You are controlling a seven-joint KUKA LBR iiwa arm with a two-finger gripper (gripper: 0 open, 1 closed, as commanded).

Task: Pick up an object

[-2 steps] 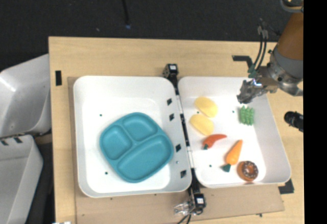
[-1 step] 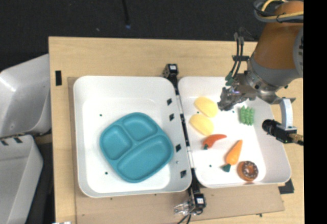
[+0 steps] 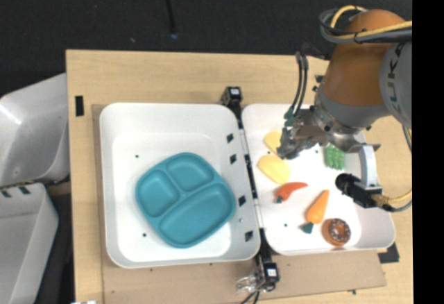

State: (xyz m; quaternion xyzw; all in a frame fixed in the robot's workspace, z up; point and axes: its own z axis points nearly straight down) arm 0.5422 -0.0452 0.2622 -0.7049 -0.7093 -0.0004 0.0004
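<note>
The right bin (image 3: 374,230) holds several toy foods. A yellow piece (image 3: 274,169) lies at its left, with another yellow piece (image 3: 272,139) just behind it. A red chili (image 3: 289,190) and an orange carrot (image 3: 318,207) lie in the middle. A brown doughnut (image 3: 337,231) sits near the front and a green piece (image 3: 334,157) shows under the arm. My gripper (image 3: 290,146) hangs low over the bin's left part, right beside the two yellow pieces. Nothing shows between its fingers.
The left bin (image 3: 118,178) holds a blue sectioned plate (image 3: 184,198). A black clip (image 3: 231,95) sits at the back where the two bins meet. The arm's grey and orange body (image 3: 357,80) covers the back right of the right bin. A black cable attachment (image 3: 355,190) hangs by the carrot.
</note>
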